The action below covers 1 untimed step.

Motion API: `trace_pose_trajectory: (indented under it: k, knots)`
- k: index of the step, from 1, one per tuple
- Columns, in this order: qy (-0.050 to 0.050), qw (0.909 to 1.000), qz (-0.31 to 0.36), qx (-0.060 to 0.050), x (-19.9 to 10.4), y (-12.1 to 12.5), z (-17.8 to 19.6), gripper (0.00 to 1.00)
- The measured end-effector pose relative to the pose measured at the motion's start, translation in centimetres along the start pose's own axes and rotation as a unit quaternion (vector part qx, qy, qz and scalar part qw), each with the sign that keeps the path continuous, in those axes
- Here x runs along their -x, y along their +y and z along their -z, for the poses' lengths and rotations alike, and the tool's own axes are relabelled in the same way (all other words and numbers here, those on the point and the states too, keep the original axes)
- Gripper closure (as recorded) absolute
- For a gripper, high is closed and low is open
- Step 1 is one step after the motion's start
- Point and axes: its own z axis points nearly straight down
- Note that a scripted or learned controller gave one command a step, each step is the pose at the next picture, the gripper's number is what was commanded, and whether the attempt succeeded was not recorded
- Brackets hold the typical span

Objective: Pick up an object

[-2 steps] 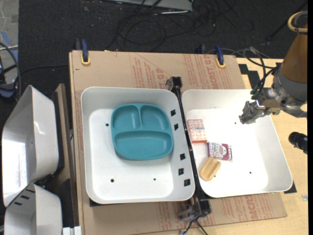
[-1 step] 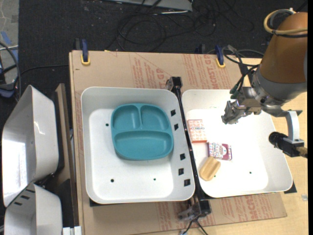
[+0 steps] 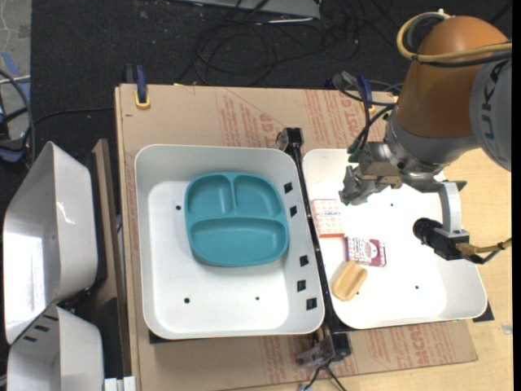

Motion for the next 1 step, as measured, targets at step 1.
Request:
trace_pose_trajectory:
  k: [1]
  knots:
    - [0.0, 1.0, 0.0, 0.0, -5.0, 0.95, -0.67, 1.0]
